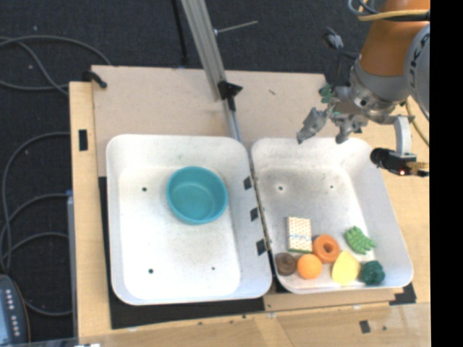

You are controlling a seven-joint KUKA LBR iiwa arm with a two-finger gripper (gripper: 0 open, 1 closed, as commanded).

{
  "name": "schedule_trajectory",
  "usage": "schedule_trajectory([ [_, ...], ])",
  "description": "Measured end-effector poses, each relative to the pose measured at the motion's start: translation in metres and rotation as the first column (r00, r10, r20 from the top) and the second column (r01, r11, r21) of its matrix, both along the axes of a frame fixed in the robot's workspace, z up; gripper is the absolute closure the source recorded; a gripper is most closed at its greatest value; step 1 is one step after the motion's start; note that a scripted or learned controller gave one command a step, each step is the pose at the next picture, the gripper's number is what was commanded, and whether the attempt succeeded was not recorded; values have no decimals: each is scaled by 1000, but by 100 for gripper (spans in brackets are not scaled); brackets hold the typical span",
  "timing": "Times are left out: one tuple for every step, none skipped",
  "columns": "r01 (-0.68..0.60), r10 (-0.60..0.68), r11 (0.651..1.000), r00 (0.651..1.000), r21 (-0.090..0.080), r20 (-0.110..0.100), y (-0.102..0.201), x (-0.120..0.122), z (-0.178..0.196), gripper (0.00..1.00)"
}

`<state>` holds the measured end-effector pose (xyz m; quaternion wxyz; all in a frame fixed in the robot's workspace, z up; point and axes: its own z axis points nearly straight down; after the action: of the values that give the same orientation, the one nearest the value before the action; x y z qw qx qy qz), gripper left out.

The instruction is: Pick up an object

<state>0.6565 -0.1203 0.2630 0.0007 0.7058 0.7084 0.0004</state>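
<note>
gripper (323,130) hung over right bin (376,194) far rim, fingers spread, nothing held | toys clustered at near edge | orange ball (309,267) judged light, smooth, prone to roll: to be pinched across its middle | blue bowl (197,194) in left bin (130,223)

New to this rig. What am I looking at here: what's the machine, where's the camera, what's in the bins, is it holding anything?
One fixed camera looks down at a slant on a bench. The grey and orange arm reaching in from the right is a robot; its gripper, two fingers spread, nothing between them, hangs above the far edge of the right bin. The left bin holds a teal bowl. Small items cluster at the right bin's near edge: a patterned block, an orange ring, an orange ball, a brown piece, a yellow piece and two green pieces.
</note>
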Motion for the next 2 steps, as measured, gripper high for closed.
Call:
schedule_trajectory([
  [0, 0, 1000, 1000, -1, 0, 0, 0, 0, 0],
  [4, -4, 1000, 1000, -3, -4, -4, -2, -42, 0],
])
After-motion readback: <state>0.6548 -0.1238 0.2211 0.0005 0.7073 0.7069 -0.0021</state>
